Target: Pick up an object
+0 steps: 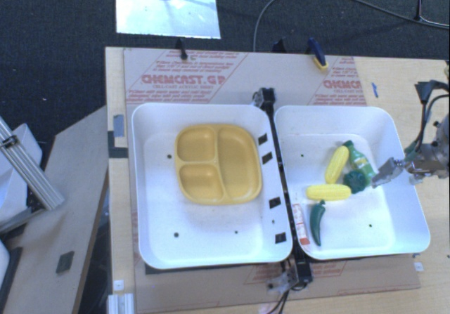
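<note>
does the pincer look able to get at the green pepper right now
Probably yes. The pincer hovers at the right bin's right side, and the green pepper lies uncovered near the bin's front left; nothing stands between them.

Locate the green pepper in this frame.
The green pepper lies in the right bin, near its front-left corner, just below the horizontal corn cob and right of the red-and-white tube.

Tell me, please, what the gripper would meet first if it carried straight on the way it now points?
Probably the dark green toy beside the green bottle: the gripper points left toward it, though its height above the bin is unclear.
</note>
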`<state>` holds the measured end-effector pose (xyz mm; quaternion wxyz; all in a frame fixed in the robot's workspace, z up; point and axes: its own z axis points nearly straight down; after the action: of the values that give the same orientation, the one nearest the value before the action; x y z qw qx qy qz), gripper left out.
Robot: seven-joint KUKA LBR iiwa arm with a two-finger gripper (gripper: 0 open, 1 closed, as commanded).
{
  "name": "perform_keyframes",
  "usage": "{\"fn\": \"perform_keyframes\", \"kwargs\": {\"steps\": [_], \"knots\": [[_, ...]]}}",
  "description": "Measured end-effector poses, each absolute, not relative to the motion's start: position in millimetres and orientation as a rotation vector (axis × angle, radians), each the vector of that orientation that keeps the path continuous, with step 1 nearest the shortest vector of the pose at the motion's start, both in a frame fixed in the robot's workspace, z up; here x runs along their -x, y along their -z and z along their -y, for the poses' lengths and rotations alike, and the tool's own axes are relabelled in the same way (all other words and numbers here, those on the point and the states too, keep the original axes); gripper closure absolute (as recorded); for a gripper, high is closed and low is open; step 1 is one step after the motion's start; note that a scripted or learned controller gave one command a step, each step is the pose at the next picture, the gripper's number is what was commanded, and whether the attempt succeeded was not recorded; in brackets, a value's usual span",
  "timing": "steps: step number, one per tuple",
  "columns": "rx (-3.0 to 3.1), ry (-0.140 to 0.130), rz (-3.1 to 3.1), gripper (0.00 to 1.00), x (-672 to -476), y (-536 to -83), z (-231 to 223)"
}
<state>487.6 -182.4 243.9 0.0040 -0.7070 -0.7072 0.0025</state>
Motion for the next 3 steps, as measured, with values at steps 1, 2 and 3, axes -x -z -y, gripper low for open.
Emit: {"fn": "perform_keyframes", "kwargs": {"steps": [1,2,3], "knots": [[2.218,0.001,2.227,0.0,-490.0,-249.4,181.8],[2.217,-0.002,2.222,0.0,-494.8,-189.4,176.0],[2.219,0.0,2.223,0.0,-503.9,-143.5,174.5]]}}
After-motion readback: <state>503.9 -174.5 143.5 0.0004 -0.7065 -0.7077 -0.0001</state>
